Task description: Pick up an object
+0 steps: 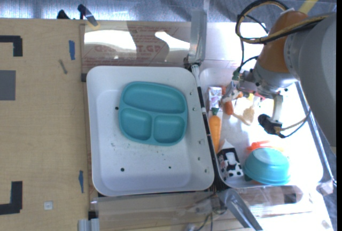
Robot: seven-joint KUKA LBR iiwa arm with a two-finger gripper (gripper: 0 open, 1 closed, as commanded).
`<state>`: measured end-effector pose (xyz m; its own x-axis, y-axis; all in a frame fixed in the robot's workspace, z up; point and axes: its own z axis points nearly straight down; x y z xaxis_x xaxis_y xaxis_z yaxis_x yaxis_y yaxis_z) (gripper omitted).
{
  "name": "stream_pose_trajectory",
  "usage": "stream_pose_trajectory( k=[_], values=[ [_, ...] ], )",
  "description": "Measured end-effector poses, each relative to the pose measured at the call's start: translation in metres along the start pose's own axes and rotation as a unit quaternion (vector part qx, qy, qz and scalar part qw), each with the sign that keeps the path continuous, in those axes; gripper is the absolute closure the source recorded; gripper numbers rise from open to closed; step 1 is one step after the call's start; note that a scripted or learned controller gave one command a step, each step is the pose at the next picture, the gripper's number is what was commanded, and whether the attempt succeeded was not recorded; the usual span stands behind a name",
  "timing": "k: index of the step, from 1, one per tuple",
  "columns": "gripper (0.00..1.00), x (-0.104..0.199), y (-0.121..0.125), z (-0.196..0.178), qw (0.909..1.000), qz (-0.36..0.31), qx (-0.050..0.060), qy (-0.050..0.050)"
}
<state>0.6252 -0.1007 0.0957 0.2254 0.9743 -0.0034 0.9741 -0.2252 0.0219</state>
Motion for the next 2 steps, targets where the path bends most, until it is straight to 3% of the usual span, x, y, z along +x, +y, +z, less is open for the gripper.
stream_pose_trajectory(
  k=[1, 2],
  values=[
    [0.00, -0.002, -0.017, -0.001, 0.9965, 0.084, -0.001, 0.003],
    [1.00, -0.002, -0.015, -0.013, 0.9965, 0.083, -0.003, 0.003]
  ],
)
